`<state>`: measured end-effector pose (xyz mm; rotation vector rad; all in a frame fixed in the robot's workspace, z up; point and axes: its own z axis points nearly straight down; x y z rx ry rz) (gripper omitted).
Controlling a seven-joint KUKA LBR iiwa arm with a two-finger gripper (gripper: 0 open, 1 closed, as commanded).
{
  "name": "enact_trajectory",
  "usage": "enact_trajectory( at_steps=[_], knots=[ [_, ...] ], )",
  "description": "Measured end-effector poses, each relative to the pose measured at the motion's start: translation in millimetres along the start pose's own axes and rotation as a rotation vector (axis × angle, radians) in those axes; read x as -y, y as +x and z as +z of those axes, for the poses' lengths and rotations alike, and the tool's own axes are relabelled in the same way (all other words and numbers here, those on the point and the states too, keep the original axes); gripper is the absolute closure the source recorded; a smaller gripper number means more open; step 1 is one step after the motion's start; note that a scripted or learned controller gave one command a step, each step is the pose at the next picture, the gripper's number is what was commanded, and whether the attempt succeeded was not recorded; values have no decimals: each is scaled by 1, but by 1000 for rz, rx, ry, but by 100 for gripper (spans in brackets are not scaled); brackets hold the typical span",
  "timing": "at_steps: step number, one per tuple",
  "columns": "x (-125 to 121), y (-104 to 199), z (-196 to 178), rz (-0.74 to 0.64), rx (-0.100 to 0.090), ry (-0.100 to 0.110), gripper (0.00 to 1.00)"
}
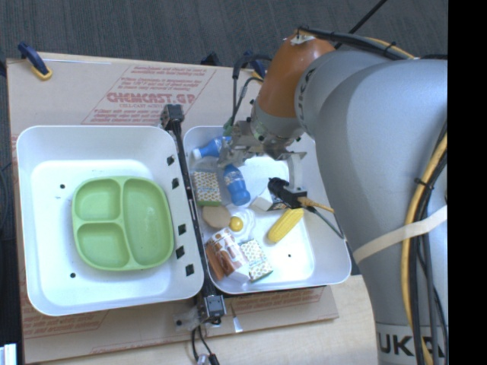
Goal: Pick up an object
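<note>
- Zero objects are seen held; the pick is judged not yet done, with grasp and lift left.
- Gripper (234, 149) is seen low over the far end of the right bin (335, 268), below the orange band of the arm (365, 128).
- Whether the gripper is spread or pressed together cannot be told; it is hidden by the wrist.
- No target is fixed by the task. All loose candidates lie in the right bin.
- Nearest ones: a blue bottle (236, 186) just beside the gripper, and a small bottle (207, 150) with a blue cap at the bin's far-left corner.
- Also noted there: checked packet (206, 188) against the left wall, brown disc (216, 217), yellow ball (237, 223), white block (262, 203), corn (284, 224), striped packet (221, 255), checked sachet (256, 260).
- Clutter is dense along the left wall; things touch or overlap, so two could be caught at once or one nudged aside.
- Corn lies more apart, so it is judged the cleaner grasp.
- Left bin (30, 150) holds a green plate (122, 223), well apart from the gripper.
- Both bins are set on a cardboard sheet (144, 90) on the worktop.
</note>
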<state>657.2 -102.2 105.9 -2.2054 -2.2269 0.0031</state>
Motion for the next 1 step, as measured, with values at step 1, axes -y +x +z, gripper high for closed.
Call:
enact_trajectory(
  at_steps=[1],
  knots=[
    [29, 48, -87, 4, 3, -6, 100]
  ],
)
